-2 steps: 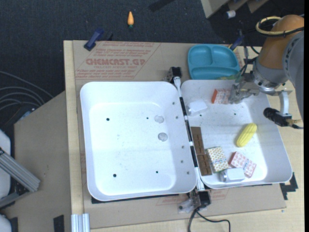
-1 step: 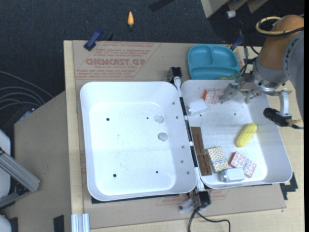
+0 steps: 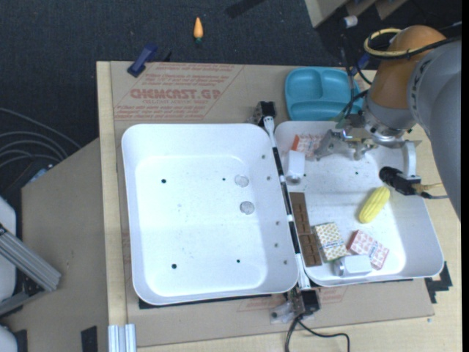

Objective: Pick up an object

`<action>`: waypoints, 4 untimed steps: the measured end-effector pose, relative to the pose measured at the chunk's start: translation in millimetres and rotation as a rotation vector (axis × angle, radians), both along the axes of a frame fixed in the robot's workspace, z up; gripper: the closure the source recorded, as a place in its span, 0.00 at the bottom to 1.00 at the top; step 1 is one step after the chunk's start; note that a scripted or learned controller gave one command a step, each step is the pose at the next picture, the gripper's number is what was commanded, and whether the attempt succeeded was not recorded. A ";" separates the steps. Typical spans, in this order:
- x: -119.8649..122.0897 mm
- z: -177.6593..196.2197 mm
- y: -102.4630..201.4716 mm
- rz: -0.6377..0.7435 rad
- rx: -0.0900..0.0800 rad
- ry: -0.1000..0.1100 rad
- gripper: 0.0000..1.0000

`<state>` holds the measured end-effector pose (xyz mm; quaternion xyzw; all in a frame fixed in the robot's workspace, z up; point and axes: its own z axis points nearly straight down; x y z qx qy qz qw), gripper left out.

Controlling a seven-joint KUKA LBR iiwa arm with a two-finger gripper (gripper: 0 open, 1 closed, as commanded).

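Tool point(image 3: 350, 139) low over the right bin's point(image 3: 432, 244) far end, finger spread impossible to tell.

Two white bins on the desk point(image 3: 183, 86); the pincer point(image 3: 338, 142) hangs over the right bin point(image 3: 421, 226), which holds a corn cob point(image 3: 374, 204) and small packets point(image 3: 368, 248).

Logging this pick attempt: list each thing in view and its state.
Gripper: low over the right bin's far end, near a small packet.
Corn cob: lying loose in right bin.
Patterned packets: flat, near front edge.
Left bin: two small discs inside.
Blue tray: on bench, behind bins.
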<state>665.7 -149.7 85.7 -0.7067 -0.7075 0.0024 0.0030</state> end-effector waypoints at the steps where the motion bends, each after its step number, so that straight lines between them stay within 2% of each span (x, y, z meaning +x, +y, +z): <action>1: 0.5 -0.6 -57.8 0.000 0.002 -0.003 0.00; 2: -0.2 -0.6 6.2 0.000 0.001 0.001 0.00; 3: 0.0 -0.7 -49.9 -0.001 -0.003 -0.004 0.00; 4: -0.3 -0.6 7.3 0.000 0.001 0.001 0.00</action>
